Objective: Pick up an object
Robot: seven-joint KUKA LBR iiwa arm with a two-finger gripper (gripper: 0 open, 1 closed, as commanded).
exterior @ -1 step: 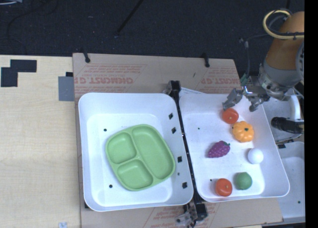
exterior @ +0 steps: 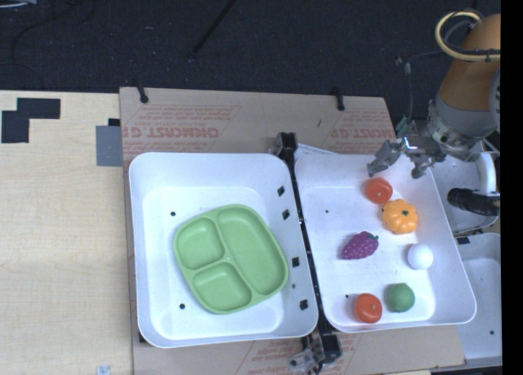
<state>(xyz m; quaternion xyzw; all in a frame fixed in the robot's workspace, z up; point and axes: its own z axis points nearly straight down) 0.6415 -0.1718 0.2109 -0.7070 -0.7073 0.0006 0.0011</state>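
Arm: the grey arm [exterior: 467, 87] with its orange band is reaching in from the right, hanging over the far right corner of the right bin.
Gripper: the gripper [exterior: 400, 161] is sitting above the bin's far edge, fingers spread apart and gripping nothing.
Right bin: the right bin [exterior: 327, 283] is lying on the desk [exterior: 57, 243] and carrying six small things.
Red tomato: a red tomato [exterior: 377, 190] is resting just below the gripper, nearest to it, apart from the fingers.
Orange pumpkin: an orange pumpkin [exterior: 400, 216] is lying just beside the red tomato, toward the near right.
Purple grapes: purple grapes [exterior: 359, 245] are sitting near the bin's middle.
White ball: a white ball [exterior: 420, 256] is lying by the right wall.
Green ball: a green ball [exterior: 400, 296] is resting near the front edge.
Second tomato: a second tomato [exterior: 368, 308] is lying just beside the green ball, on its left.
Left bin: the left bin [exterior: 155, 202] is holding a green divided tray [exterior: 230, 259], lying flat and turned at an angle.
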